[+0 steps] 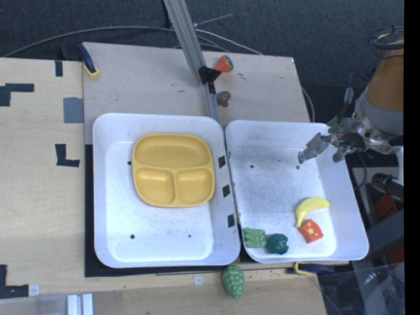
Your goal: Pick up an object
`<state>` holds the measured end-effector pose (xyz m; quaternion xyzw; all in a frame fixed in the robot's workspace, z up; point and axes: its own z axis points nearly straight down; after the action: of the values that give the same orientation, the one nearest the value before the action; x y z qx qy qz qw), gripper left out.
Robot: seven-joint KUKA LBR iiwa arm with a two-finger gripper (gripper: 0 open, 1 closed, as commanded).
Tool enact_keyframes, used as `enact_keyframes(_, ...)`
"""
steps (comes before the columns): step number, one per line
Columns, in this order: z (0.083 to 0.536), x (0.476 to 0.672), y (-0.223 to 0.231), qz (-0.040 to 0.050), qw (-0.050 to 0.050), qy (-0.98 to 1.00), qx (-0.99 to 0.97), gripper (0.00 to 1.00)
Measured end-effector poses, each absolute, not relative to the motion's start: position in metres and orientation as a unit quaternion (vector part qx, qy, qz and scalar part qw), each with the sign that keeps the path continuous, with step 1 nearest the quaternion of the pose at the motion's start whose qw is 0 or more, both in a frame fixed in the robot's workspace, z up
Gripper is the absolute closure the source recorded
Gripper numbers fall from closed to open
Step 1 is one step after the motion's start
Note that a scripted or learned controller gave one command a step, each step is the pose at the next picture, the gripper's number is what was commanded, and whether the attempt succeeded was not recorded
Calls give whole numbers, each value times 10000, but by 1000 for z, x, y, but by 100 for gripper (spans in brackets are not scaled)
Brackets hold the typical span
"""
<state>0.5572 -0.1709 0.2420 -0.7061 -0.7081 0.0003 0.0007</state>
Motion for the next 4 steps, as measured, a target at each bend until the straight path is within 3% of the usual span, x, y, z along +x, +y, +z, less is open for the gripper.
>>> enact_keyframes(1, 242, 557, -171, 3, 9, -7081, -7061, 0)
enact_keyframes(4, 94, 548, -162, 24, 31, -7076, -7066, 0)
